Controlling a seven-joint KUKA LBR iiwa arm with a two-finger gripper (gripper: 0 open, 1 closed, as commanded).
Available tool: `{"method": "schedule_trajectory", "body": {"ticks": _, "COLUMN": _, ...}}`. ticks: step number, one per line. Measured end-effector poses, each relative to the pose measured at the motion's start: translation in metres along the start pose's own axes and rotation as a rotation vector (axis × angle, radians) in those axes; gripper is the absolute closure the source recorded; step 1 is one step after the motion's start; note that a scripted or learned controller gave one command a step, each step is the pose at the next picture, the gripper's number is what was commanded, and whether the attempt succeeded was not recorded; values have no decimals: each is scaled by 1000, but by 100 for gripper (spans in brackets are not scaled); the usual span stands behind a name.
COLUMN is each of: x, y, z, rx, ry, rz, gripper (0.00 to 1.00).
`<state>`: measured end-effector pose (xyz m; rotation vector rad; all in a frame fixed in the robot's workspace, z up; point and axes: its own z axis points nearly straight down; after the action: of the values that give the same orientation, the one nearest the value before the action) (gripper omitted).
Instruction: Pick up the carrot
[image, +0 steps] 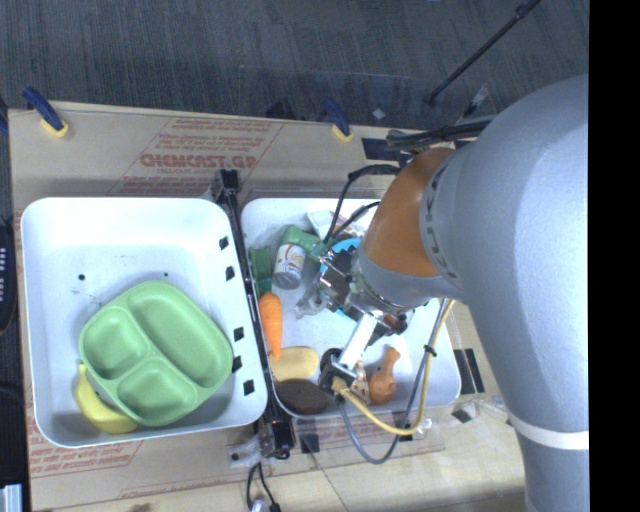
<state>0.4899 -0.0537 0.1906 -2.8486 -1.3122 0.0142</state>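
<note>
The orange carrot (271, 321) lies lengthwise along the left wall of the right bin (447, 372), its tip pointing toward the front. My gripper (323, 288) hangs over the middle of that bin, just right of the carrot's upper end and close to a small can (290, 266). The carrot sits apart from the gripper. The grey arm with its orange band (400, 232) covers much of the bin's right half.
Around the carrot are a green item (262, 266), a tan block (295, 362), a dark brown round piece (304, 397) and a brown toy (381, 377). The left bin (60, 230) holds a green divided plate (157, 351) over a yellow object (97, 410). Cables loop at the front.
</note>
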Motion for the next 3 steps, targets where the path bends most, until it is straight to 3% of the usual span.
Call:
{"method": "schedule_trajectory", "body": {"ticks": 1, "x": -9, "y": 58, "z": 100, "rx": 2, "ry": 2, "rz": 139, "gripper": 0}}
{"method": "schedule_trajectory", "body": {"ticks": 2, "x": 66, "y": 22, "z": -4, "rx": 1, "ry": 9, "rz": 177, "gripper": 0}}
{"method": "schedule_trajectory", "body": {"ticks": 3, "x": 64, "y": 22, "z": -10, "rx": 14, "ry": -1, "rz": 164, "gripper": 100}}
